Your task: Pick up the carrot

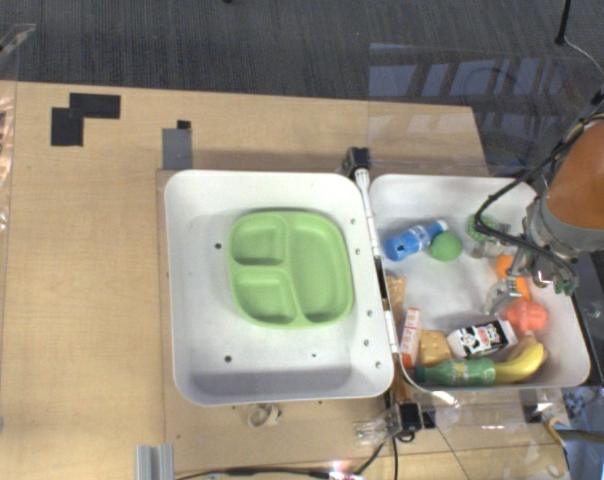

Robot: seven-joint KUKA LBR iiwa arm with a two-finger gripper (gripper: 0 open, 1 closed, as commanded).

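Note:
The carrot [504,264] is a small orange piece in the right bin [422,200], near that bin's right side. Only bits of orange show, because the gripper [515,284] sits directly over it, low in the bin. The grey arm with its orange band [587,178] reaches in from the right above it. From this angle I cannot make out whether anything is held.
In the right bin lie a blue bottle [407,241], a green ball [445,247], a pink round fruit [528,316], a black-and-white carton [482,338], a banana [523,362] and a green vegetable [457,373]. The left bin [192,268] holds a green divided plate [287,268].

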